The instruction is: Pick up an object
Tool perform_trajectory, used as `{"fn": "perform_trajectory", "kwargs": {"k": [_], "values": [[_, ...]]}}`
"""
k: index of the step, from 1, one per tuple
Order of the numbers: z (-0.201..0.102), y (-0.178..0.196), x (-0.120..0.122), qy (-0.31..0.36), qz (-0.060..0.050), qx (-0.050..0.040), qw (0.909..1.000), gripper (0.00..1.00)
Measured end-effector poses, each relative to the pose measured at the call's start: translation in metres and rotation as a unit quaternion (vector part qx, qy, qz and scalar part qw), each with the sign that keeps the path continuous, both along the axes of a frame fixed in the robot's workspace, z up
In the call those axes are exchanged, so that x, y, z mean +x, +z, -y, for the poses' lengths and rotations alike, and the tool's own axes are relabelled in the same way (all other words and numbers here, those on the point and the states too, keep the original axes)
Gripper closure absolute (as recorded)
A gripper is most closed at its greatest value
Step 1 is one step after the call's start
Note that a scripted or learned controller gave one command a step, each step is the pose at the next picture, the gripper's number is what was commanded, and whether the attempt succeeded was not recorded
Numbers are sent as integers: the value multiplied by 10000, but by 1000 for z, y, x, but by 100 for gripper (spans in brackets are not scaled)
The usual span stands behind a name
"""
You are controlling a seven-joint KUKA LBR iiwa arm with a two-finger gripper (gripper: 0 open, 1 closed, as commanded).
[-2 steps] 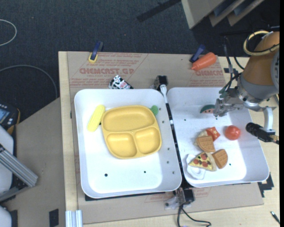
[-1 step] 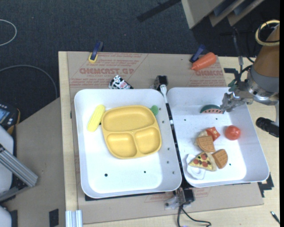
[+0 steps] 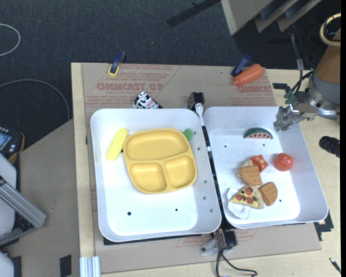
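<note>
Floor (image 3: pixel 81 32) is dark carpet, bluish-grey, with a couple of thin pale cables (image 3: pixel 11 38) looping across it on the left. The tabletop (image 3: pixel 178 81) is tan board with faded red lettering printed on it. Some beige furniture (image 3: pixel 259 13) pokes in at the top, and an aluminium rail (image 3: pixel 21 203) sits lower left. Lighting's even, pretty flat.
</note>
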State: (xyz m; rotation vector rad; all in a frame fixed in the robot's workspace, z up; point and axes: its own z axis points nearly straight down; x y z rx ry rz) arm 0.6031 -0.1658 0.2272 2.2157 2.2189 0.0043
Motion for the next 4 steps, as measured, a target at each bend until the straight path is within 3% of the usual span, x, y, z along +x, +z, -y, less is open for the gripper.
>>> {"fn": "perform_trajectory", "kwargs": {"k": [1, 3, 4], "values": [[-54, -10, -19, 17, -51, 25, 10000, 100], [-159, -18, -59, 20, -52, 25, 10000, 100], [-208, -13, -66, 25, -47, 27, 10000, 100]]}}
